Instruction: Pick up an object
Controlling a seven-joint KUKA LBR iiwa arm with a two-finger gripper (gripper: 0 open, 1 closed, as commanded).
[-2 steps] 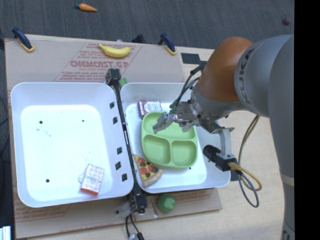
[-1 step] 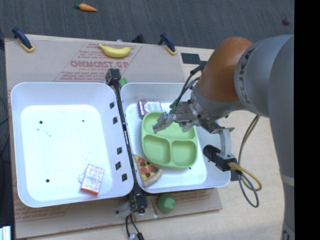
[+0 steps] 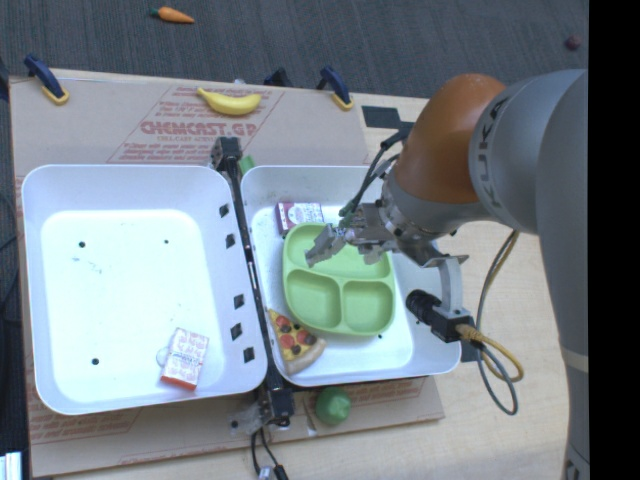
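A cardboard-covered bench (image 3: 150, 128) bears two shallow white bins. In the right bin (image 3: 420, 353), the two-finger gripper (image 3: 330, 243) hovers over the light green divided plastic tray's (image 3: 340, 303) upper edge; whether its jaws are parted cannot be told.

The setting is presenting as a robotics laboratory test cell rather than a home or shop. A grey industrial arm (image 3: 520, 158) with an orange band is reaching over a bench that is carrying two shallow white bins (image 3: 60, 368), and loose cabling (image 3: 495, 353) is trailing from its wrist. The bins are sitting on a printed cardboard sheet (image 3: 190, 123) that blue clamps (image 3: 45, 76) are pinning down. Toy food is standing in for real goods: a plastic banana (image 3: 230, 99), a pizza slice (image 3: 293, 340), a green divided tray (image 3: 338, 290). Grey carpet (image 3: 300, 18) is covering the surrounding floor, where a toy carrot (image 3: 173, 14) is lying.
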